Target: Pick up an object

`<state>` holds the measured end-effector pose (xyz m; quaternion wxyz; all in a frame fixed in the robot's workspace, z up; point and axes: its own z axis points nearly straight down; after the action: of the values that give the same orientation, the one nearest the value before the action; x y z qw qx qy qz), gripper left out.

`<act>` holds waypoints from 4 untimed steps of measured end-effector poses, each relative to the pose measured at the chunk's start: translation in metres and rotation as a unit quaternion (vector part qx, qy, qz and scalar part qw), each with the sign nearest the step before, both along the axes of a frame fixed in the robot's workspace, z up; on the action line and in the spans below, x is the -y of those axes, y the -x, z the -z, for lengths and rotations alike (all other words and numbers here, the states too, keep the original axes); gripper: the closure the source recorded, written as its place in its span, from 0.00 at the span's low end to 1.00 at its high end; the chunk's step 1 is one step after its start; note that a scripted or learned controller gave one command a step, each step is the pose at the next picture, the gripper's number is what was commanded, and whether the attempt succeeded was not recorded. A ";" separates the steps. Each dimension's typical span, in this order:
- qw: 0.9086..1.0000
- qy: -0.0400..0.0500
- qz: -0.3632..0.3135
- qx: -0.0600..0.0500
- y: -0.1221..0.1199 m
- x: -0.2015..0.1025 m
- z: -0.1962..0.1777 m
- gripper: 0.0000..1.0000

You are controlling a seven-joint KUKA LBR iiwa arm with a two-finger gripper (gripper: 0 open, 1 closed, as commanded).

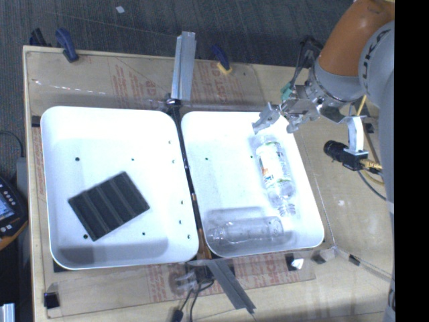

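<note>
Clear plastic bottle (275, 171) (white label) in right bin (201, 180); metal claw (276, 117) apart, holding nothing.

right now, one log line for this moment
gripper: above right bin's far edge | nothing visibly held | right bin: two clear bottles | left bin: black ridged pad

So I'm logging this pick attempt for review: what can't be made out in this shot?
- Gripper: too small and cluttered to judge its state.
- Bottle label: print too small to read.
- Clear container: transparent against the right bin, so its outline and contents are unclear.
- Arm: cut off by the upper right edge.
</note>
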<state>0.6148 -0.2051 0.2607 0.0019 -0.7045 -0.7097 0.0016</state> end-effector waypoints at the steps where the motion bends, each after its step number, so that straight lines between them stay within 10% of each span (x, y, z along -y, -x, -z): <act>1: 0.998 -0.001 -0.060 0.001 -0.005 0.003 0.073 0.00; 4: 0.988 0.001 -0.152 0.003 0.008 0.003 0.066 0.00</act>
<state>0.6067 -0.2085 0.1949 -0.0007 -0.5888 -0.8083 0.0003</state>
